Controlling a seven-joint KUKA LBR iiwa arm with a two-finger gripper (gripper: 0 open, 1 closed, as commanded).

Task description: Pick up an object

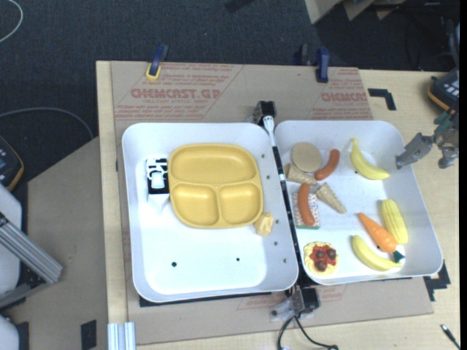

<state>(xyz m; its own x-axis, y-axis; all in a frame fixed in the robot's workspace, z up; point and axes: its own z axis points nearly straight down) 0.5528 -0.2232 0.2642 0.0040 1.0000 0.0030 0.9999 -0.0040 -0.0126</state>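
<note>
The right bin [417, 195] holds toy food: a round tan cookie [306, 156], a sausage [327, 164], a banana [366, 163], a cone [330, 197], a hot dog [306, 205], a carrot [377, 232], a corn cob [395, 220], a second banana [373, 254] and a small pizza [322, 257]. My gripper [427, 157] hangs at the far right, over the bin's right rim, just right of the upper banana. Its two grey fingers [413, 150] stand apart, open, with nothing between them.
The left bin [211, 268] carries a yellow compartment plate [215, 184], a black and white tag [156, 176] to its left and a small yellow piece [263, 225] at its lower right corner. Clamps sit on the board's far edge.
</note>
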